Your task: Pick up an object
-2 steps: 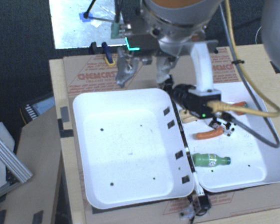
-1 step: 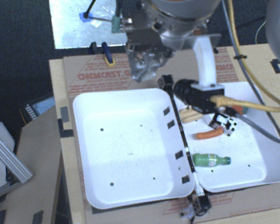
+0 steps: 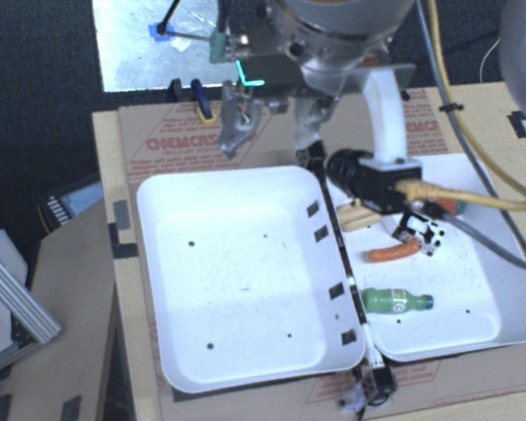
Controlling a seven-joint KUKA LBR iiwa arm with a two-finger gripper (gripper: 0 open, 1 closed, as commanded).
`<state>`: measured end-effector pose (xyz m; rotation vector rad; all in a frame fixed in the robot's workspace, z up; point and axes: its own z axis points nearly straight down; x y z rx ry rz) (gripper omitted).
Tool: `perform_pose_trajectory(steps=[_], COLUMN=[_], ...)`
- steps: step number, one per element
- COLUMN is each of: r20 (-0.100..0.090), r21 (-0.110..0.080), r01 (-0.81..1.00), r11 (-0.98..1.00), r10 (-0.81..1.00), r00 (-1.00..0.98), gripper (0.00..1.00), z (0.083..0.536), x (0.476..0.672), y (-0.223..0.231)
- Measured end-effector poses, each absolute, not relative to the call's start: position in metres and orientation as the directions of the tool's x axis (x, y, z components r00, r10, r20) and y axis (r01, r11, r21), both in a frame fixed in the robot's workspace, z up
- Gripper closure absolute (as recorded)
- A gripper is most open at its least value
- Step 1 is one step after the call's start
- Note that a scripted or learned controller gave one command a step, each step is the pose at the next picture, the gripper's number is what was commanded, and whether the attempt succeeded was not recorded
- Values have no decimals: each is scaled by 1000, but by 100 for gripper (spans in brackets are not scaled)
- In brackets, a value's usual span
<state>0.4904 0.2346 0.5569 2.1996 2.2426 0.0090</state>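
My fingers (image 3: 414, 231) are hanging over the right bin (image 3: 502, 319), their spread impossible to tell. They are hovering just at twelve o'clock of the orange sausage (image 3: 394, 253), the green bottle (image 3: 397, 300) lying toward six.

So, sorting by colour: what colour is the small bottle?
Green bottle, clearest in the camera view.

Two bins sit side by side on the bench, the left bin (image 3: 243, 283) touching the right bin (image 3: 483, 321) along a shared middle edge. In the right bin, a bottle (image 3: 398, 301) lies on its side near the front, by the divider. Behind it lies a sausage-shaped toy (image 3: 395, 253), with a small die (image 3: 431, 237) just beside its right end. The gripper (image 3: 268, 129) hangs behind the bins' rear edge
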Motion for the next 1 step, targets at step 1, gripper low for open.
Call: perform_pose_trajectory(steps=[1], r20=[4], r21=[4], r01=[1000], r11=[19], r10=[1000], r00=[-19], gripper=[0], z=[557], x=[490], y=[235])
